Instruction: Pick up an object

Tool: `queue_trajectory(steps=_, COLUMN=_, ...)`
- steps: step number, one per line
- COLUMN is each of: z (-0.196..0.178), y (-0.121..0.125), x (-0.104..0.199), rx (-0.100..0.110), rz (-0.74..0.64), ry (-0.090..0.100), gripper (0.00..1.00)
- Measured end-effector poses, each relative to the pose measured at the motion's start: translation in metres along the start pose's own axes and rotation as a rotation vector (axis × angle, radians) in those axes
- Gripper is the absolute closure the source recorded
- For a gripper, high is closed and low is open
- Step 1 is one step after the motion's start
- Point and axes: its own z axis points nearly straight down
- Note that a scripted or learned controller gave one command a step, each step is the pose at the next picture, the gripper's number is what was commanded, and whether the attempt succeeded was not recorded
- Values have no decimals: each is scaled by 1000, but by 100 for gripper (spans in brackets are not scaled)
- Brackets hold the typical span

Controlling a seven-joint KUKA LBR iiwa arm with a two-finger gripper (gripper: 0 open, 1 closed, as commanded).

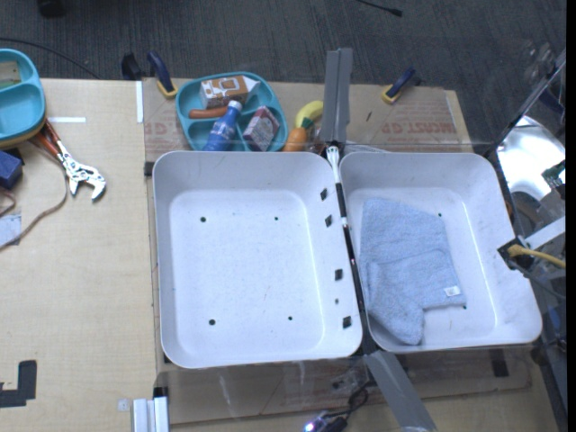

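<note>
Towel [407, 265], grey and folded, lies in right bin [490, 196]; claw state: cannot tell.

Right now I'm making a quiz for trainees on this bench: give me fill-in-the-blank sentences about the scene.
1. The folded grey towel lies in the ____ bin.
2. The wrench rests on the bench, ____ of the left bin.
3. The blue bottle sits in a ____ tray behind the bins.

Missing words: right; left; teal
</note>
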Motion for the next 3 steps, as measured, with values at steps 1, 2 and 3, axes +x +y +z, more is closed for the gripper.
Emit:
queue_trajectory(steps=1, z=-13, y=-44, x=16, rx=0, rz=114, ry=1, gripper=100)
queue_trajectory(steps=2, z=-20, y=-44, x=16, rx=1, rz=109, ry=-5, gripper=100)
queue_trajectory(steps=3, z=-45, y=-102, x=38, rx=-1, rz=-33, ry=1, gripper=100)
